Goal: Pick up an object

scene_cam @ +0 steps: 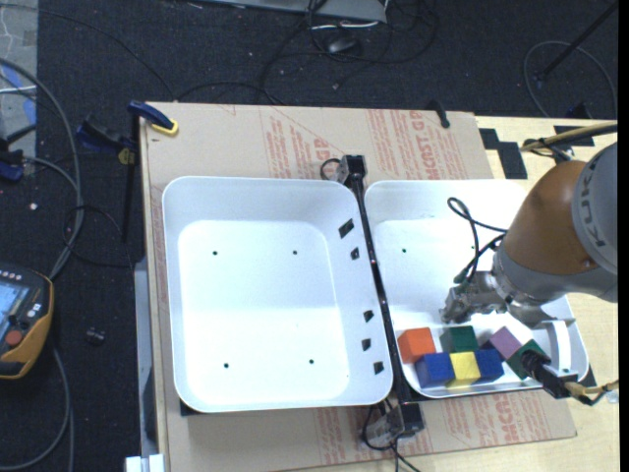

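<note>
Your claw (458, 306) hangs low in the right bin (413, 205), and you cannot tell how it is set. Just below it sit the blocks, packed together in the bin's near corner: green block (458, 339) closest, orange block (417, 342) to its left, blue block (433, 369), yellow block (464, 367) and a second blue block (488, 363) beyond — a purple block (506, 341) lies right. The left bin (187, 205) lies well to the claw's left.
</note>
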